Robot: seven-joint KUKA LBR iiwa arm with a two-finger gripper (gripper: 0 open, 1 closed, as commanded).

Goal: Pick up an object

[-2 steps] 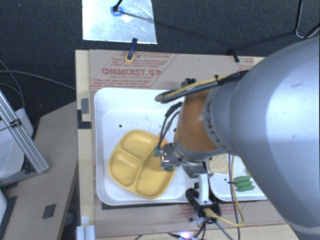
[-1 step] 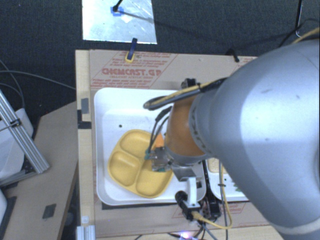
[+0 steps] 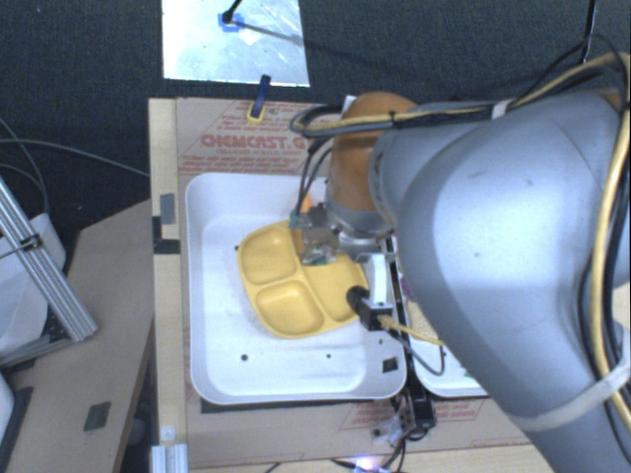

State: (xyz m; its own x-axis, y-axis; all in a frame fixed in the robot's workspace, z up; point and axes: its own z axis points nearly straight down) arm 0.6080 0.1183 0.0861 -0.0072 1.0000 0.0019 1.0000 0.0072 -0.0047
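Although the arm [image 3: 513, 254] fills most of the right side of my feed, I can make out the task's thing well enough: a yellow divided tray [image 3: 294, 284] lying flat on the floor of the left bin [image 3: 212, 294]. Its long axis runs on a slant, from the upper left toward the lower right of the bin, and its open compartments face up at the camera. I count one compartment at the upper left end, a larger one at the lower middle, and a third running off to the right, partly under the tool.

The gripper [image 3: 325, 249] sits over the tray's upper right edge, at or very near the rim, below the orange band [image 3: 357, 166]. From this angle the wrist body and cables [image 3: 375, 308] hide the tips, so I cannot tell whether it is released or clenched, nor whether it has anything in it.

The left bin is white and shallow, with a few small dark specks on its floor. A sliver of the right bin [image 3: 449, 377] shows past the arm. Both rest on a brown cardboard sheet [image 3: 237, 138] printed in red lettering, laid over a pale bench [image 3: 108, 294]. Behind it is dark carpet with a shiny silver sheet [image 3: 237, 28], and aluminium framing [image 3: 39, 264] stands at the left edge.
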